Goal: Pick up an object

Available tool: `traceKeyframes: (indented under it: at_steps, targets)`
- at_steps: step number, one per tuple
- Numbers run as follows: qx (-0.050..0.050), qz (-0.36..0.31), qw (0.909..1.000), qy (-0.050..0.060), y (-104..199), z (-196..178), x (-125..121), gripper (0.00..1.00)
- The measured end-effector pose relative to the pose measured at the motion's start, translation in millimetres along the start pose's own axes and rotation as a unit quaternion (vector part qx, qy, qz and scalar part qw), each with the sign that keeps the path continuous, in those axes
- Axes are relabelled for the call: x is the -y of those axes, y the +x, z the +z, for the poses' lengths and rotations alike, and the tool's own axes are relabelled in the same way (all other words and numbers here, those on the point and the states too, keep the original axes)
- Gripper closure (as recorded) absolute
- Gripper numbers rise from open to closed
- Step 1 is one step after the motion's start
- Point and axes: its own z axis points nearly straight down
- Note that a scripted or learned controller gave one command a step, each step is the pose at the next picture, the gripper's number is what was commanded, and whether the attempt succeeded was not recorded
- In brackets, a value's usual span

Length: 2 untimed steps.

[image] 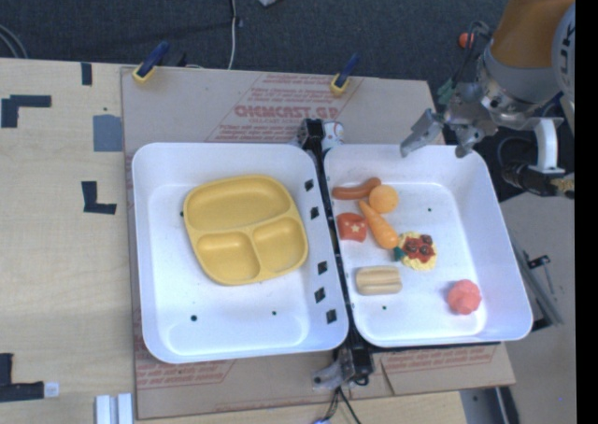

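- So the pincer (437, 139) hangs wide open over the right bin's (500, 226) top edge, nothing in it.
- Carrot (378, 225), sausage (355, 190), orange ball (383, 199) sit together below.

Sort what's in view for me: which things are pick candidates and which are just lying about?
Job:
gripper, open, over the right bin's far edge
hot dog
orange ball
carrot
red piece
pizza slice
bread roll
pink ball

Lying about:
yellow divided plate in the left bin
clamps
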Motion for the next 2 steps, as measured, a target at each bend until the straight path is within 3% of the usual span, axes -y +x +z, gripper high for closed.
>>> traceKeyframes:
  at_steps: [1, 2]
  targets:
    - [-0.001, -0.002, 1.0000, 0.004, 56, 92, -7, 0.00]
    - [0.001, 0.001, 1.0000, 0.001, 34, 191, 1, 0.00]
